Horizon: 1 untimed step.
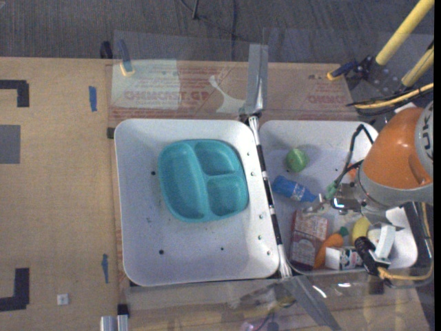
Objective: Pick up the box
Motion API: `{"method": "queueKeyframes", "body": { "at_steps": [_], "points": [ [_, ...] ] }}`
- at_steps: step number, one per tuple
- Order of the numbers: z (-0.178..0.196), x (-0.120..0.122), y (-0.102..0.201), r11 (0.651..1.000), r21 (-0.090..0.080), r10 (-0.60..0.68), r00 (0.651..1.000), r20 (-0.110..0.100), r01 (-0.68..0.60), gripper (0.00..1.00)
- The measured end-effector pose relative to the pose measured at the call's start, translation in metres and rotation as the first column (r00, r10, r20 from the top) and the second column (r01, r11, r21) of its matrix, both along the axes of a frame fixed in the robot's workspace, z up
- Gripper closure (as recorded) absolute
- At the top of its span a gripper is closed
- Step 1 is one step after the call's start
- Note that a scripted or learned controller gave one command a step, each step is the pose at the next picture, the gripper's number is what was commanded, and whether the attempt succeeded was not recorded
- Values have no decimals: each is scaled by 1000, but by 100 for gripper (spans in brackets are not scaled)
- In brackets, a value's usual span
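Brown bench top (55,205) with black tape marks; dark grey floor (310,12) beyond.

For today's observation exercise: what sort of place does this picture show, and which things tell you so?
Probably a robotics lab bench for pick-and-place trials. Clues: a grey and orange robot arm reaching over two white bins, a teal divided plate, and small mixed items such as a box.

At the right edge of the frame we see the arm (406,161) — a rounded orange shell with a grey section beside it bearing part of a dark letter. Below the orange sits a pale grey collar. A thin black cable (358,147) loops along its left side — near small metal fittings.
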<state>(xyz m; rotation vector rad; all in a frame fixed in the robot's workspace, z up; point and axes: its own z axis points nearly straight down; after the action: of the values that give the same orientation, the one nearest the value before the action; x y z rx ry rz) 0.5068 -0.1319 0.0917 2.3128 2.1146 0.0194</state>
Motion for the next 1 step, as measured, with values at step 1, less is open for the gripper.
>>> {"method": "queueKeyframes", "body": {
  "at_steps": [1],
  "points": [
    [12, 3, -1, 1000, -1, -3, 1000, 11, 3, 100]
  ]
}}
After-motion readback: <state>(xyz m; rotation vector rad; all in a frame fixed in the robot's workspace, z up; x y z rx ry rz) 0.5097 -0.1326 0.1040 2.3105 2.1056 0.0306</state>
